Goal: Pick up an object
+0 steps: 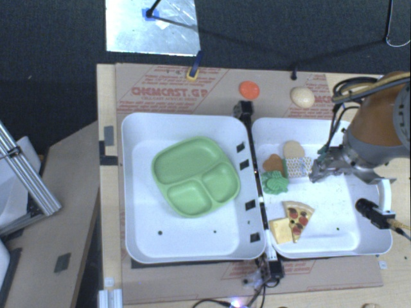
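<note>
The gripper (319,170) hangs low in the right bin (334,246), just beside a small patterned object (297,167) among the toy foods; its tip is a dark blur, so its grasp cannot be told; the arm (380,130) runs off the right edge.

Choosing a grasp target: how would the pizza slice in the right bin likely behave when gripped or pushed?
The pizza slice lies flat and thin, so it probably slides rather than rolls. It looks like a moulded toy, likely stiff and light. Its low edge may be hard to pinch.
</note>
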You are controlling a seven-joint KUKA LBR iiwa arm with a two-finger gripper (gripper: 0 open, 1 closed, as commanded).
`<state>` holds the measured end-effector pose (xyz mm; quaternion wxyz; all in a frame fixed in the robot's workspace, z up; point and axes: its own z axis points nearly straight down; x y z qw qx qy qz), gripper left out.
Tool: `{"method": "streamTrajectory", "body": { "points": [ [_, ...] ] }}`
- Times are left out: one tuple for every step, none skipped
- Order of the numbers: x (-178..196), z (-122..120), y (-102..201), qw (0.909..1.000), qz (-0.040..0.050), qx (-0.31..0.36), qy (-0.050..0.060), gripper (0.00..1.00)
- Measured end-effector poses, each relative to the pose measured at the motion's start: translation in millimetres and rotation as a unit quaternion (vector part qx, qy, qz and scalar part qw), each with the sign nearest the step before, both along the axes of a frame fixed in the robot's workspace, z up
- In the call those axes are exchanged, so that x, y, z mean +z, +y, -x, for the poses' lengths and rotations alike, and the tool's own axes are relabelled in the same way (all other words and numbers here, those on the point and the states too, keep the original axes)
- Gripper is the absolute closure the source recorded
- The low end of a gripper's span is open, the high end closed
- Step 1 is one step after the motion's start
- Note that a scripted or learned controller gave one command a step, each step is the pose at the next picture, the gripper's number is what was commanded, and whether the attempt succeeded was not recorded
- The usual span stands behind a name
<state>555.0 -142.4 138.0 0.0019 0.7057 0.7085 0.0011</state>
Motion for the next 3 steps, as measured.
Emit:
{"method": "streamTrajectory", "body": {
  "points": [
    [54,7,6,1.0000,-0.0001,0.001,-0.001,1.00],
    [89,5,6,1.0000,0.0001,0.001,-0.001,1.00],
    [79,10,55,1.0000,-0.0013,0.003,0.002,1.00]
  ]
}}
